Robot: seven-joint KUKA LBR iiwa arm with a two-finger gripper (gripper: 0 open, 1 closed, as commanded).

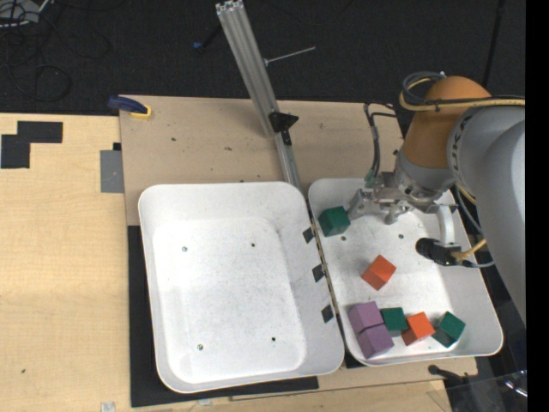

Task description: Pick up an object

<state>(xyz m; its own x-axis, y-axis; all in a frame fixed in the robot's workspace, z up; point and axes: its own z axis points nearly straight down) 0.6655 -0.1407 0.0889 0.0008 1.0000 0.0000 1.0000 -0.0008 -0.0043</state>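
The arm [467, 144] reaches into the right bin [480, 312], and its gripper [364, 206] hangs low over that bin's far left corner; whether it is wide or narrow I cannot tell. A green block [334, 221] sits just beside the gripper, near the bin's left wall. An orange block [378, 272] lies alone mid-bin with open floor around it. Along the near edge crowd a purple block [370, 329], a small green block [395, 319], a second orange block [419, 326] and a corner green block [449, 328].

A green cube [334, 221] sat near the right white bin's [480, 337] far left corner; orange, purple and green blocks lay nearer.
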